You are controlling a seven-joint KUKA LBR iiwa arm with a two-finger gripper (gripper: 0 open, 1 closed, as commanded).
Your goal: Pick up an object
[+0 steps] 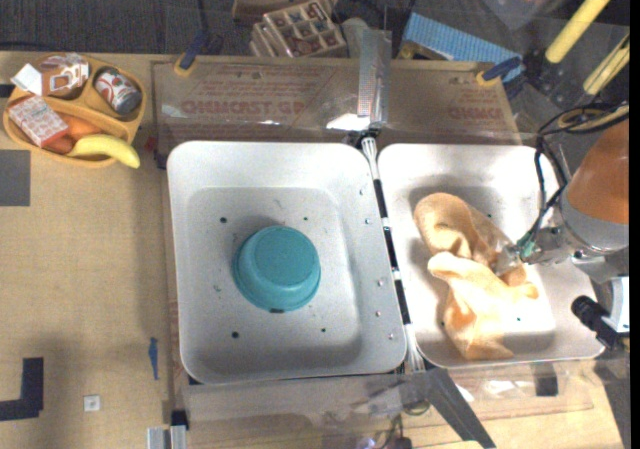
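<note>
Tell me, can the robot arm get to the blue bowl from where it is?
Probably yes. The blue bowl sits upside down, alone in the left bin, with nothing over it. The end effector is at the orange cloth in the right bin.

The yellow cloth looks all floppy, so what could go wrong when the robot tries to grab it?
The gripper sits at the edge of the crumpled cloth, so it might pinch just a thin fold that slips out. The cloth could also drag against the right bin wall instead of lifting. The teal bowl sits safely apart in the left bin.

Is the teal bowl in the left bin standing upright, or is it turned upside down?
Upside down. The teal bowl shows a flat closed disc on top, wider rim below, with no hollow visible.
</note>
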